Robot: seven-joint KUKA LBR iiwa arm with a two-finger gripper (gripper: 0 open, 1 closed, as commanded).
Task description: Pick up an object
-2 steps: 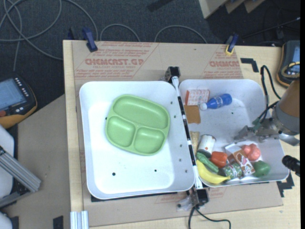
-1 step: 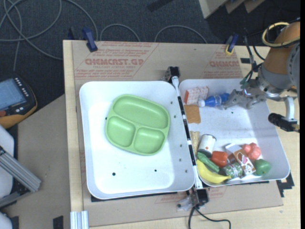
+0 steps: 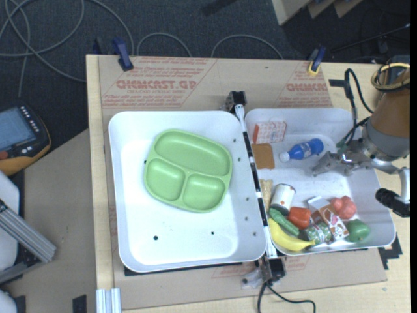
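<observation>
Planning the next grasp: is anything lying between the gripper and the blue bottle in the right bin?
Nothing visible. The gripper sits just right of the blue bottle, with bare right bin floor between them.

Setting: robotics laboratory. Indicators: a worktop [image 3: 195, 77] faced with printed cardboard secured by blue clamps [image 3: 121, 52] beyond the end effector [image 3: 335, 162]; loose cables [image 3: 52, 18] on dark carpet; a handheld control pendant [image 3: 19, 135] far to its left.

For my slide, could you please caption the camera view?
KUKA arm's hand hovers in the right bin beside a blue bottle; green tray in left bin.
</observation>
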